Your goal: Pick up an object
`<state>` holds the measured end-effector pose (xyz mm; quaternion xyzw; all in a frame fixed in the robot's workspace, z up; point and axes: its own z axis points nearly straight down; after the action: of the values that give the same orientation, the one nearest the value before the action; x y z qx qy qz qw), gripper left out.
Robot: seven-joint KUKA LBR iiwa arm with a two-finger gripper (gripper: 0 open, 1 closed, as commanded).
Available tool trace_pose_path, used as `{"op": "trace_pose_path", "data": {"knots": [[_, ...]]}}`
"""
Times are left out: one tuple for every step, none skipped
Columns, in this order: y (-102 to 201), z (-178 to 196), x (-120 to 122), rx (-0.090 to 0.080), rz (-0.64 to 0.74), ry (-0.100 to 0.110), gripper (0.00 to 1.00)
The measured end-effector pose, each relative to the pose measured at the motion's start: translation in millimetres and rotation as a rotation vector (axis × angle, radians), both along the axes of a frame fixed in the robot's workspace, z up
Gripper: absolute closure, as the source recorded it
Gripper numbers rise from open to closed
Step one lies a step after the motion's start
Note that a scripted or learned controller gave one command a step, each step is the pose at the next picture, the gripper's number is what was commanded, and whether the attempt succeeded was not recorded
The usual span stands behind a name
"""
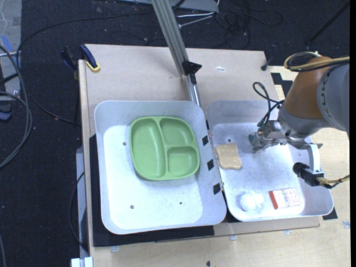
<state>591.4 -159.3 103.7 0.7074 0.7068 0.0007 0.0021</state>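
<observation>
In the right bin (253,124), a tan slice of toast (228,156) lies flat near the left wall. A round white object (250,201) rests by the front edge, beside a red-and-white small box (286,198) lying flat.

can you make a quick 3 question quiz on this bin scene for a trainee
1. True or false: the green divided plate lies in the right bin.
2. Which item lies nearest the gripper?
A. the tan slice of bread
B. the white ball
C. the small red and white carton
3. How many compartments does the plate have?

Key: 1. False, it lies in the left bin. 2. A. 3. Three.
</observation>
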Motion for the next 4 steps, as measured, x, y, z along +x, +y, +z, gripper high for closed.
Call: {"op": "trace_pose_path", "data": {"knots": [[-4,59,9,0.000,0.003,-0.002,1.00],[-1,108,19,0.000,0.004,-0.003,1.00],[-1,126,19,0.001,0.003,0.001,1.00],[52,136,27,0.003,0.007,0.001,1.00]]}}
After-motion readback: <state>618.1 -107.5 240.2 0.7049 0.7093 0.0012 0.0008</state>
